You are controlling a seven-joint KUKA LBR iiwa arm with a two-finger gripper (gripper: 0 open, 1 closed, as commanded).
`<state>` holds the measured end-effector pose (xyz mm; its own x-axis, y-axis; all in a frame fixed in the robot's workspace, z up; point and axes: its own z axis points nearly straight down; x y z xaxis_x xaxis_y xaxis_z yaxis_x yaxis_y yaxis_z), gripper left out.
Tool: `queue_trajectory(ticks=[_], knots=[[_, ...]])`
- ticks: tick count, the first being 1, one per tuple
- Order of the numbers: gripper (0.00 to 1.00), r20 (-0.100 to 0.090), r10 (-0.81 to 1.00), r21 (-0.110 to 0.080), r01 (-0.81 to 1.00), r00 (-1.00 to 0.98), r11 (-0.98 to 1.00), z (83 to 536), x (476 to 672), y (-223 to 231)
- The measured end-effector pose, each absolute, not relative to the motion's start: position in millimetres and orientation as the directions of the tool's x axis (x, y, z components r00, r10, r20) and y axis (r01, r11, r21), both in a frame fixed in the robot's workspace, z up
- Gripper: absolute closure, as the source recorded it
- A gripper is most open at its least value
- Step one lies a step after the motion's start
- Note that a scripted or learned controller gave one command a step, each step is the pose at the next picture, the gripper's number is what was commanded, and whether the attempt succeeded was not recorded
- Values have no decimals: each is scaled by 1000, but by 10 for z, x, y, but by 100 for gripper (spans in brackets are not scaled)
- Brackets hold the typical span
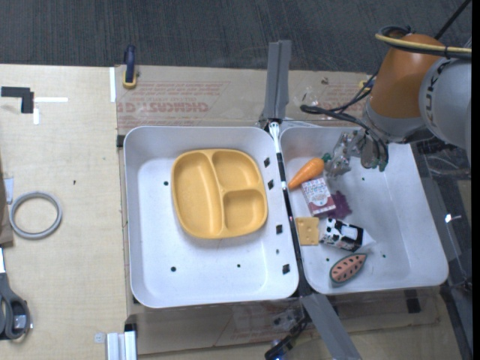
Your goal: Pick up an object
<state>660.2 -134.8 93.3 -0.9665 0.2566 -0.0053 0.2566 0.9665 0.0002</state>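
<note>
The gripper (339, 160) was poised in the right bin (420, 223), just beside the carrot (307, 172); nothing was seen held, its opening untellable. A centred descent over the carrot was advised before closing.

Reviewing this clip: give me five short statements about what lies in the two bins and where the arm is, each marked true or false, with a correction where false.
1. The yellow divided plate lies in the left bin. True.
2. The carrot lies on the plate. False: it lies in the right bin, near the wall between the bins.
3. The gripper is above the right bin, close to the carrot's leaf end. True.
4. The black-and-white cow toy is lifted off the bin floor. False: it rests on the floor, beside the cheese-like yellow square.
5. The roll of tape sits inside the left bin. False: it lies on the bench, left of both bins.
</note>
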Motion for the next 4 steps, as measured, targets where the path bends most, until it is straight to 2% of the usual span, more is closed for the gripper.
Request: queue_trajectory(ticks=[1, 2, 3, 4], knots=[[100, -2, 859, 0, 859, -512, 512, 920, 6341, -1154], [100, -3, 962, 1, 962, -274, 274, 926, 6532, -1286], [0, -3, 962, 1, 962, -274, 274, 927, 6533, -1284], [0, -3, 809, -1, 809, 588, -588, 916, 6585, -1091]])
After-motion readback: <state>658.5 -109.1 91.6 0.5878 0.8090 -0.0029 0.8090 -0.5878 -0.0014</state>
